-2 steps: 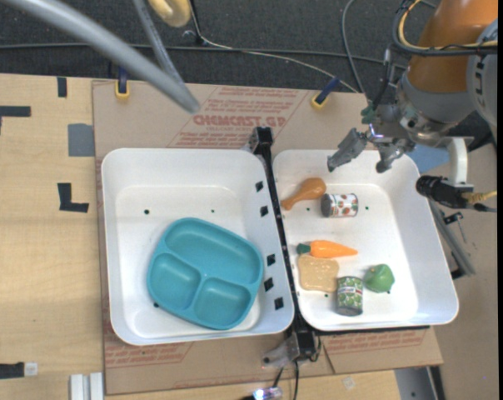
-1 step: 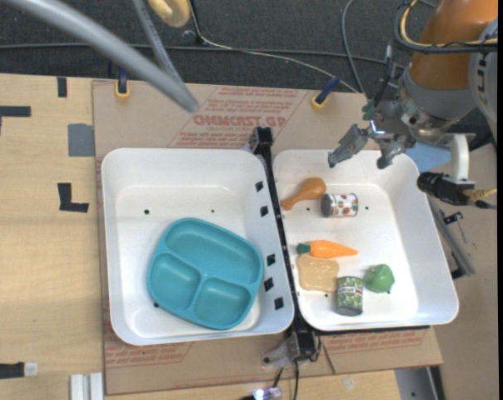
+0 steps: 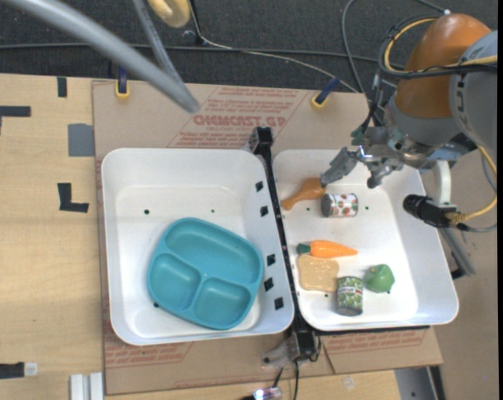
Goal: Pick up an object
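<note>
Your hand (image 3: 357, 169) sits over the back of the right white bin (image 3: 414, 252), fingers spread apart with nothing between them. One grey finger (image 3: 339, 167) points left toward the orange-brown curved toy piece (image 3: 303, 195), near it but not touching. Just below the hand you have a small white can with a red-dotted label (image 3: 341, 205), lying on its side on the bin floor. Toward the front of that bin: an orange toy carrot (image 3: 328, 248), a tan bread-slice-shaped piece (image 3: 316, 273) right under it, a dark green patterned can (image 3: 350, 295) touching the bread's right corner, and a green rounded toy vegetable (image 3: 380, 278) just beside the can. The left white bin (image 3: 118, 223) holds a teal plastic divided tray (image 3: 204, 273), lying flat. Both bins rest on a cardboard sheet (image 3: 235, 115) on the wooden bench (image 3: 27, 248).
</note>
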Robot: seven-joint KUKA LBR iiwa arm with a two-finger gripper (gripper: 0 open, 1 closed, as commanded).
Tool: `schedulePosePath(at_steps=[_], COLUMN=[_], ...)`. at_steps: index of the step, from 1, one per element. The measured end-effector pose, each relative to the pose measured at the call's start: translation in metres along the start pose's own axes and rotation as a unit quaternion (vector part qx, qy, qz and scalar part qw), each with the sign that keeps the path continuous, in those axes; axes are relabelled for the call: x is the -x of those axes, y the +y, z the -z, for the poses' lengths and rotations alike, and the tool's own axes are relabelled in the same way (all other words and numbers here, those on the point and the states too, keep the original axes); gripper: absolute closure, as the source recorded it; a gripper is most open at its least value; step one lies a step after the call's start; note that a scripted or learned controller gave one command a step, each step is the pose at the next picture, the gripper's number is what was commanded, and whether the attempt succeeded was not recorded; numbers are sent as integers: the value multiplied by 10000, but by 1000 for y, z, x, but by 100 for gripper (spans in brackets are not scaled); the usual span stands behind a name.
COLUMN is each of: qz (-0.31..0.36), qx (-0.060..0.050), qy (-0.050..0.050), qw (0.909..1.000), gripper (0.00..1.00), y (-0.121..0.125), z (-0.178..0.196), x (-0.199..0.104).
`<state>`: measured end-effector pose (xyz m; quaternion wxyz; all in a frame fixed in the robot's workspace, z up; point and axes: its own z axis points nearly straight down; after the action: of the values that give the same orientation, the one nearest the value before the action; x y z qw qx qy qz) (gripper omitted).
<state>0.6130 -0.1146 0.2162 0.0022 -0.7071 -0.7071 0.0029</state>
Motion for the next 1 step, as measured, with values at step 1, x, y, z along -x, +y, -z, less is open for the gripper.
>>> schedulePosePath(at_steps=[1], qz=[6], qx=[-1], qy=[4], qw=[10000], gripper=[0], y=[-4], z=[-63], x=[-6])
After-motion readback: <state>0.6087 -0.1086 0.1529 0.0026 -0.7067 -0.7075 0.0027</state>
